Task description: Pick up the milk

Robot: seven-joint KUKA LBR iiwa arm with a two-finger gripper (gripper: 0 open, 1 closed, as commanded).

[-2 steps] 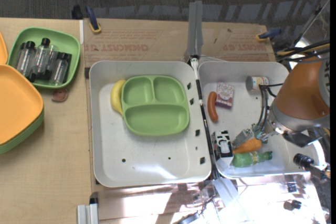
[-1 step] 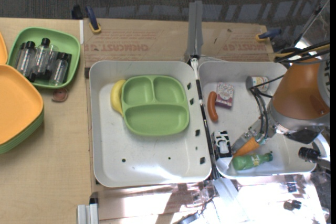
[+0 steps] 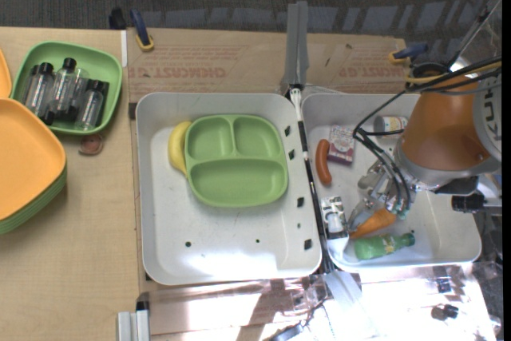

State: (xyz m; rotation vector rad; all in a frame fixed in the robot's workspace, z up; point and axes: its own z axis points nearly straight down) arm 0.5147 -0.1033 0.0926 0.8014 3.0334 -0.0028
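Approach is the step in hand, as we judge it: the gripper hangs low in the right bin, above the carrot and just beside a small white item at the bin's left wall, and we cannot tell whether it is open or closed, since the wrist hides it. We take the milk to be the small carton with a red and white face lying near the bin's far left corner, just beside the sausage and apart from the gripper; its label is too small to read, so this identification is a judgement. To do the step well, we would lift clear of the clutter, travel toward the far left corner, align across the narrow faces of the carton, and descend without touching the sausage or the bin wall. We count two white bins, one green divided plate in the left bin, one yellow item tucked behind that plate, one sausage, one carrot, one green bottle, one carton, and one small pale container at the far wall.
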